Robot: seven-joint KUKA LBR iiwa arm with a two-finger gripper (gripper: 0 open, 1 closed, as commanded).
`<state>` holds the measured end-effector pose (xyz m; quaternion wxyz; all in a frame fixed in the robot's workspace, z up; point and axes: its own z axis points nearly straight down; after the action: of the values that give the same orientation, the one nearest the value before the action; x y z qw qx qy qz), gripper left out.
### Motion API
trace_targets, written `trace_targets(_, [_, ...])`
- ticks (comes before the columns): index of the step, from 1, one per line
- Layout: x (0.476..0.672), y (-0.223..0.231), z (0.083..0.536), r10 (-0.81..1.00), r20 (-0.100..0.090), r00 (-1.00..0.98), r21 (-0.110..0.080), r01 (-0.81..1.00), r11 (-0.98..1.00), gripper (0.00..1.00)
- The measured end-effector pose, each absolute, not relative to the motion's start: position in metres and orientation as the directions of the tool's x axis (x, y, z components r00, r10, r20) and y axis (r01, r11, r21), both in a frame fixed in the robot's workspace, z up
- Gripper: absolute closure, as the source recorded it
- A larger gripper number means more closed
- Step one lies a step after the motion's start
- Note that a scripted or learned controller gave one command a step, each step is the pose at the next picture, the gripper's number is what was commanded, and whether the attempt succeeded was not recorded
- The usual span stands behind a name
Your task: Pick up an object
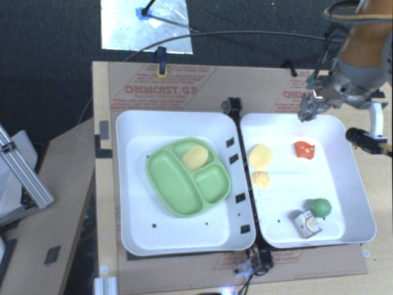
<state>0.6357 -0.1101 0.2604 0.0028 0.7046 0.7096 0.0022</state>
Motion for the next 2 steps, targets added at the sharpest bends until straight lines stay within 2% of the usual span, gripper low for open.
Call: trace_targets(2, [0.616,-0.003,0.256,1.000,0.002,-0.010,0.000,1.000,0.010,1.00])
